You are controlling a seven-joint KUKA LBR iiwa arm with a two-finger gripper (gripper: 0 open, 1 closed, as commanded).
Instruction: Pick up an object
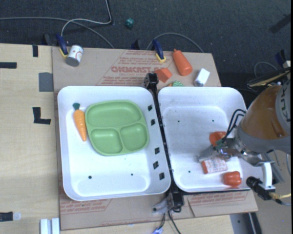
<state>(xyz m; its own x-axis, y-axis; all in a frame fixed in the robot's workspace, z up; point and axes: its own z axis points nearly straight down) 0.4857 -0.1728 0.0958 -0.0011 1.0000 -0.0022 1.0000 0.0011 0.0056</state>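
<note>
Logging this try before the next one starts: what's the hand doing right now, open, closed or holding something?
Hand: low in the right bin, among the small orange items and the labelled packet; whether it's open, closed or holding anything cannot be told.

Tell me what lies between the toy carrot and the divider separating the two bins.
In the camera view, the green sectioned plate lies between the carrot and the divider, resting on the left bin's floor, close beside the carrot.
</note>
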